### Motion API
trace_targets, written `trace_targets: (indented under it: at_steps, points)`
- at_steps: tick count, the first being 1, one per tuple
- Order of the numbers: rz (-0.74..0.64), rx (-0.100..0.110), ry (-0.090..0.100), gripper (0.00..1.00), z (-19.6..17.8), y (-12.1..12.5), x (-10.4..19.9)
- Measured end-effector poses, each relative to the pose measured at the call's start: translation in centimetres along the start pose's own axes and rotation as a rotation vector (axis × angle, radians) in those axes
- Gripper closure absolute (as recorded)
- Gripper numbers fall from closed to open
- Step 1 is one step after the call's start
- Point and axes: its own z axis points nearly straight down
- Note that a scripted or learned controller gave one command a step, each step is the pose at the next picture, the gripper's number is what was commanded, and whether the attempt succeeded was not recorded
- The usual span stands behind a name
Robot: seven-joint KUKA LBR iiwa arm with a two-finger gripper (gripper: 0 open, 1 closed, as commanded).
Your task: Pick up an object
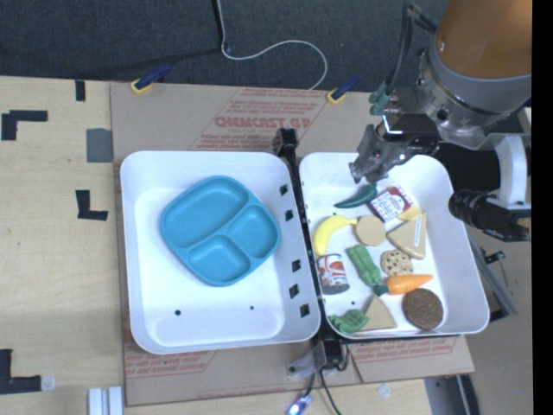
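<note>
My gripper (370, 164) hangs over the back left part of the right bin (449, 180), just above a dark green pepper (355, 200). Nothing is visibly held in it. Below it the bin holds a red packet (390, 203), a yellow banana (331, 230), a tan disc (370, 231), a cheese wedge (412, 236), a small can (333, 272), a green pickle (364, 264), a cookie (396, 261), a carrot (408, 283) and a brown round patty (422, 308).
The left bin (147, 180) holds a blue divided plate (220, 230). A green leafy piece (348, 322) and a sandwich triangle (379, 314) lie at the right bin's front edge. The arm's orange band (484, 24) and grey wrist rise at the upper right.
</note>
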Motion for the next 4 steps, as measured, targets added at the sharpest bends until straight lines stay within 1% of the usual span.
trace_targets:
  at_steps: [1,2,3,4]
  points:
    - [0.004,0.004,-0.002,1.00,1.4,0.0,3.3]
    - [0.006,-0.003,-0.001,1.00,-3.8,0.0,3.1]
    - [0.001,-0.001,0.000,1.00,-6.2,0.1,9.6]
    - [0.003,0.002,-0.001,1.00,-6.0,0.1,14.5]
